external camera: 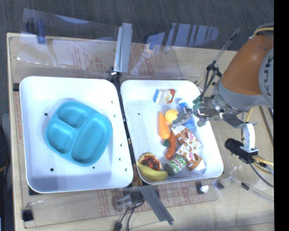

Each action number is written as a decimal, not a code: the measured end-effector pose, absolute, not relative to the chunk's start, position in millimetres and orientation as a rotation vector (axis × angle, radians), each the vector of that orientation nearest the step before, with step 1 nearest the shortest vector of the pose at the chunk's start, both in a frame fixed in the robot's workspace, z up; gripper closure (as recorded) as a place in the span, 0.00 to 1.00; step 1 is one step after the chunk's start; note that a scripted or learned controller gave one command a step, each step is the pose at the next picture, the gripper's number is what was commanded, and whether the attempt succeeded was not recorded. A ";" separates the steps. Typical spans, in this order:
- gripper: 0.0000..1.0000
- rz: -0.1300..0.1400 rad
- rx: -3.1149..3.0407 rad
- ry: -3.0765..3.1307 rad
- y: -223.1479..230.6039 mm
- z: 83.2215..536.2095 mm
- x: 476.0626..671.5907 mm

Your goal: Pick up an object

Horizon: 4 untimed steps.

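Pale bench, two white bins; our gripper [189, 115] hovers at three o'clock over the right bin [139, 124], finger gap unreadable. We should descend squarely onto the toy carrot [163, 124].

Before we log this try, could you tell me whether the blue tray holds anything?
Empty: the blue tray shows three bare compartments, in the left bin.

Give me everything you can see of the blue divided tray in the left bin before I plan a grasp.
The blue divided tray is a glossy, plastic-looking turquoise dish with rounded corners and three compartments: a smaller one toward the far side and two larger ones nearer the camera. It lies flat, right side up, turned at an angle to the walls of the left bin, roughly centred on the floor. Nothing rests in it or touches it besides the bin floor. The gripper is over the right bin.
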<state>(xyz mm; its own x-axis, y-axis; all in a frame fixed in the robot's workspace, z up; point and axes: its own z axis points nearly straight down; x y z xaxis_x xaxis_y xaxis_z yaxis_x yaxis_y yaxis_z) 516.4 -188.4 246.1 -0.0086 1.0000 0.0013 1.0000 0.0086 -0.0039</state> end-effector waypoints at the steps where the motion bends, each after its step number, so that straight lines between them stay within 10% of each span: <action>1: 0.00 0.005 -2.206 -2.229 -169.4 125.5 508.5; 2: 1.00 0.005 -2.203 -2.234 -170.3 135.5 509.3; 3: 1.00 0.000 -2.213 -2.231 -173.3 244.2 563.9; 4: 1.00 0.006 -2.207 -2.228 -154.4 108.1 540.1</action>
